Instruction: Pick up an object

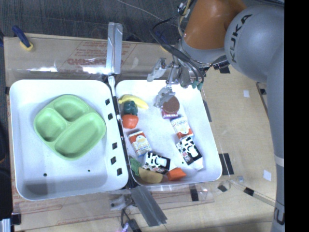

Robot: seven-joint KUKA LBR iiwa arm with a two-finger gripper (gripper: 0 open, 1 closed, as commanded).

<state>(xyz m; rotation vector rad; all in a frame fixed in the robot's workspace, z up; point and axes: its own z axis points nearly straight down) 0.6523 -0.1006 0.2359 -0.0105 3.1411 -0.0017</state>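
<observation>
Surface: wooden board (pixel 241 129) under two shallow white bins set side by side, with dark floor beyond the far edge.
Left bin (pixel 24 178): holds a green divided plate (pixel 70 125) with three hollows, lying flat near the middle.
Right bin (pixel 205 129): carries all the small items.
Far left corner of right bin: a yellow banana (pixel 133 101), a dark green piece (pixel 130 107) just beside it, and an orange-red round piece (pixel 130 121) touching that from the near side.
Middle of right bin: a small carton with an orange label (pixel 140 143), tilted.
Near edge of right bin: a black-and-white cow-patterned carton (pixel 157 162), a tan piece (pixel 150 177) and an orange carrot-like piece (pixel 176 174), close together.
Right side of right bin: a white and orange packet (pixel 180 126), and next to it a second cow-patterned carton (pixel 190 151).
Arm: grey with an orange band (pixel 207 18), reaching in from the right over the far edge of the right bin.
Pincer (pixel 165 95): lowered over a brown round item (pixel 170 106) in the far part of the right bin; I cannot tell its state, nor whether it grips the item.
</observation>
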